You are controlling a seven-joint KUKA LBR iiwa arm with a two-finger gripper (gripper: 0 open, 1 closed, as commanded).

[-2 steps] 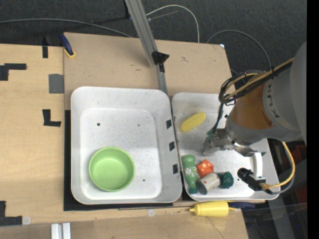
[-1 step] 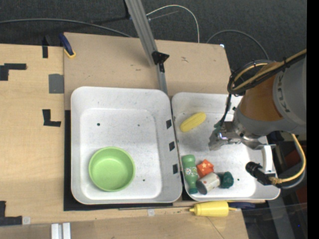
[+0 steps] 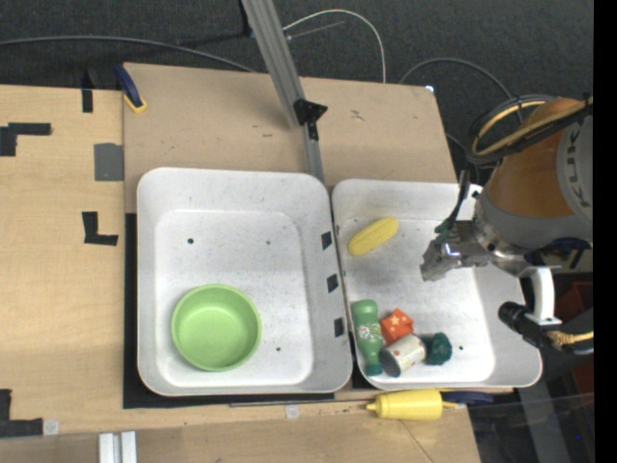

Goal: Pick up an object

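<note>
Green bottle [image 3: 365, 335] bears an illegible label.

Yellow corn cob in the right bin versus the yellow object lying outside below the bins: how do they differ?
The corn cob lies inside the right bin, tilted diagonally; the yellow bottle-like object lies on the bench outside the bins, horizontal. The cob looks ridged and evenly thick; the outside object is smooth, narrowing to a neck on its left. Both are yellow and elongated.

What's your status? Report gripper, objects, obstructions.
Gripper over right bin, holding nothing. Corn to its left; bottle, can clustered at near edge. Nothing blocking corn.
</note>
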